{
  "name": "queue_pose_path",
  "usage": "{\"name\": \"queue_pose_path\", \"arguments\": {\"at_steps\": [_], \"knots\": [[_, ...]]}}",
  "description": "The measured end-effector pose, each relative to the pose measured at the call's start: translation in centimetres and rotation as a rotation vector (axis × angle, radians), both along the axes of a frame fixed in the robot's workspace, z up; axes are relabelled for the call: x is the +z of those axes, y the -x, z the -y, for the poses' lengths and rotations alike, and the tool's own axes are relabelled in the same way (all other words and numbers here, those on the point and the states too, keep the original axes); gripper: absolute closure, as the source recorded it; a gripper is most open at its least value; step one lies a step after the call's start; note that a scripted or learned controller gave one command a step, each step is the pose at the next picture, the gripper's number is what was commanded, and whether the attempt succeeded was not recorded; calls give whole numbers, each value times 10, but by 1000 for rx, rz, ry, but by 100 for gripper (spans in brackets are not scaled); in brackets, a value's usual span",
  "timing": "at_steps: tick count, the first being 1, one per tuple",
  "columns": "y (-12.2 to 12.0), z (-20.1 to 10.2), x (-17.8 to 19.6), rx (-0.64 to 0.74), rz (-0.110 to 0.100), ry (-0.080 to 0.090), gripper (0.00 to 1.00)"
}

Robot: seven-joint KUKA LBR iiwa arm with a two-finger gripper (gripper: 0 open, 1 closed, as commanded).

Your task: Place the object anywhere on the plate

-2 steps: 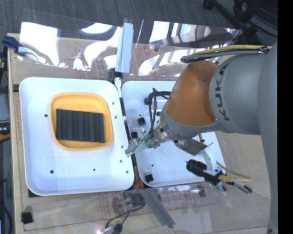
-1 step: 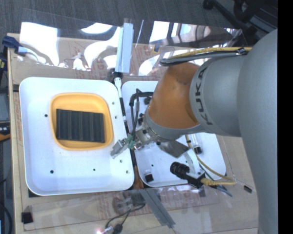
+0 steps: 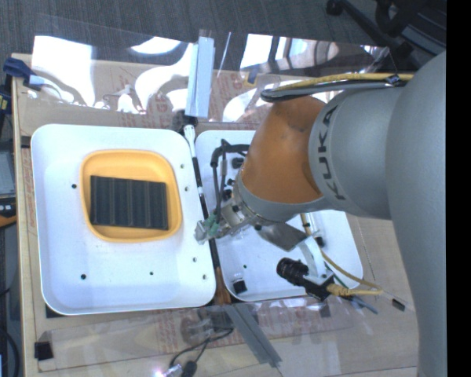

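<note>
A yellow plate [image 3: 125, 166] lies in the left white bin [image 3: 63, 273], and a dark ribbed rectangular pad [image 3: 133, 203] rests on its middle. My gripper [image 3: 209, 228] reaches down over the seam between the two bins, just right of the plate's right rim. A small greenish thing [image 3: 213, 224] shows at the gripper's tip; what it is and whether it is held is too small to tell. The arm's orange band [image 3: 286, 159] and grey wrist cover most of the right bin [image 3: 341, 246], hiding what lies under them.
Black cabling and a black connector [image 3: 293, 270] hang from the wrist over the right bin's near side. A metal rail [image 3: 199, 77] stands behind the bins, with clear plastic sheeting around the bench. The left bin has bare white floor around the plate.
</note>
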State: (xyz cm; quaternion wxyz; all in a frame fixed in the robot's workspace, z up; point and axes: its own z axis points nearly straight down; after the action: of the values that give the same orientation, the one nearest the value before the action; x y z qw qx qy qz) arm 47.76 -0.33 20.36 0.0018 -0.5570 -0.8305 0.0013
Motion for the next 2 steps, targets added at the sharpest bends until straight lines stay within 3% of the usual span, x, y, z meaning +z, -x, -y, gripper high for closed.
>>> {"name": "queue_pose_path", "arguments": {"at_steps": [1, 2], "knots": [[0, 0, 0, 0, 0, 0, 0], [-111, -28, -13, -69, 0, 1, 0]]}}
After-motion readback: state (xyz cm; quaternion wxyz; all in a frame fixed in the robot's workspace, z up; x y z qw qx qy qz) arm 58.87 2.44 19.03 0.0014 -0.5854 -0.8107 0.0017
